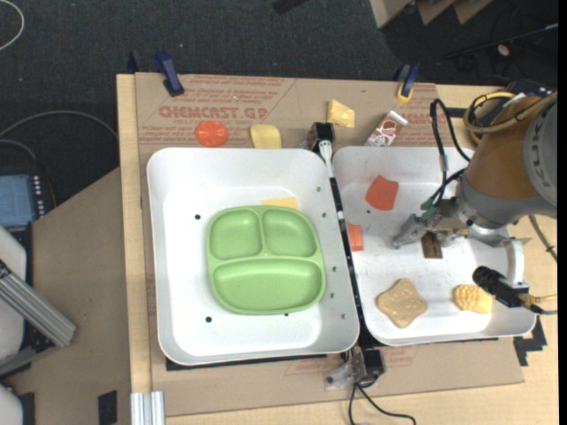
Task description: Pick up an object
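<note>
My gripper hangs low over the middle of the right bin, and the grey arm with its orange band comes in from the right. A small brown block lies right under the gripper, touching or nearly touching it. An orange-red block sits to its upper left. A small orange piece rests at the bin's left wall. Along the front of the bin lie a tan cookie-shaped piece and a yellow ridged piece.
The left bin holds a green divided plate with a pale yellow slice behind it. Beyond the bins, on the cardboard, lie an orange disc, two yellow pieces and a small packet.
</note>
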Tool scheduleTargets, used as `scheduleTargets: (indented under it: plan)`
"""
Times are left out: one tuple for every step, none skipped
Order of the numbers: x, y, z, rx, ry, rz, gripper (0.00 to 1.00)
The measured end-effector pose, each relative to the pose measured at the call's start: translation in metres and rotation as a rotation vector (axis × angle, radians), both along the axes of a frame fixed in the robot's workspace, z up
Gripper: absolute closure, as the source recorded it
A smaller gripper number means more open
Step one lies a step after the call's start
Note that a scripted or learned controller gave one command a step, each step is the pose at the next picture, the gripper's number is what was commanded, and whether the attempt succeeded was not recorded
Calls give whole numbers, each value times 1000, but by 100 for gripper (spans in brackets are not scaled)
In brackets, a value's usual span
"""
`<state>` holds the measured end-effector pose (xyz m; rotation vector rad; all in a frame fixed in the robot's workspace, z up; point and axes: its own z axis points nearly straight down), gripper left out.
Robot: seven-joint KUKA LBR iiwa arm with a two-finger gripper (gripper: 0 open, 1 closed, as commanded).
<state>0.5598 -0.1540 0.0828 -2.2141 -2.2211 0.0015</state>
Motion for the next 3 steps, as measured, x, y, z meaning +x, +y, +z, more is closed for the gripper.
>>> scheduleTargets:
  plan:
    - [-75, -69, 3, 8, 0, -4, 0]
    - [-24, -21, 2, -3, -10, 4, 0]
    - [2, -10, 2, -5, -9, 0, 0]
